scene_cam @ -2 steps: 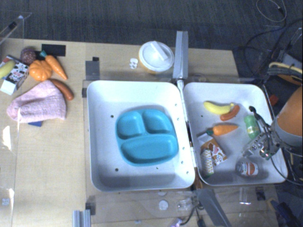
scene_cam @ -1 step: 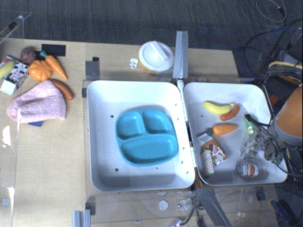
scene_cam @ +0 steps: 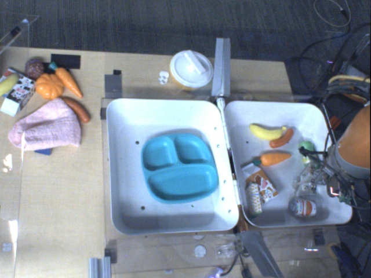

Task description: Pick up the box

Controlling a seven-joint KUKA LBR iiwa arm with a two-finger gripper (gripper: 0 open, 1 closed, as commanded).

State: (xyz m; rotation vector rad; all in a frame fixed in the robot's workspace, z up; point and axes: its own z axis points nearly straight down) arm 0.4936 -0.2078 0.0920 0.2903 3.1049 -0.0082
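A tan bench (scene_cam: 58, 201) bears two white bins. The left bin (scene_cam: 124, 172) holds a blue divided tray (scene_cam: 179, 167). In the right bin (scene_cam: 313, 117) the small printed box (scene_cam: 259, 193) lies near the front left, below a carrot (scene_cam: 273, 158), beside a can (scene_cam: 302, 208). The gripper (scene_cam: 313, 175) hangs over the bin's right side; whether its jaws are apart or together cannot be told.
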